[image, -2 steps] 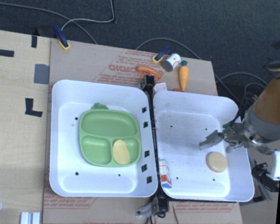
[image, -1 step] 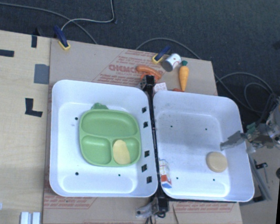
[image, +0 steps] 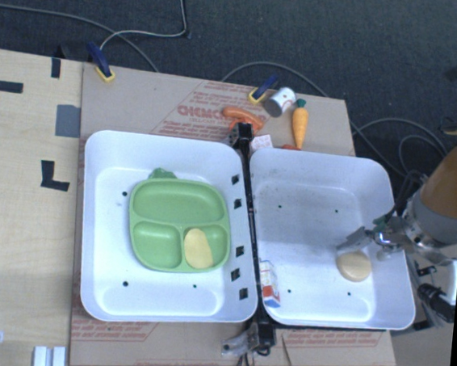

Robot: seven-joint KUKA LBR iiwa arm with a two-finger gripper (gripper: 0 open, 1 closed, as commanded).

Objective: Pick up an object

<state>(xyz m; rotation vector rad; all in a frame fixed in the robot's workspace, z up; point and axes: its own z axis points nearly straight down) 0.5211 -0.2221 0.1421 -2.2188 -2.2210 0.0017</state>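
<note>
Gripper (image: 362,242) is low in the right bin (image: 327,174), near its right wall, arm coming in from the right. Fingers look spread apart, nothing between them.

Target candidate: pale tan roundish object (image: 354,267) lying on the bin floor just below the fingertips, touching or nearly so, can't tell which. It's nearly round, slightly wider than tall, so no clear pointing direction; long axis roughly left-right in view.

Room: bin's right wall is close behind the gripper, front rim near below the object. Wide bare floor to the gripper's left. A small red-and-white packet (image: 268,283) lies well left and lower, against the bin's left wall; print too small to read.

Left bin (image: 100,205), far left of gripper: green divided plate (image: 179,205) with a yellow oval piece (image: 199,248) in its lower right compartment.

Beyond the bins, a toy carrot (image: 299,125) lies on cardboard (image: 179,108) with red printing, unreadable at this size.
</note>
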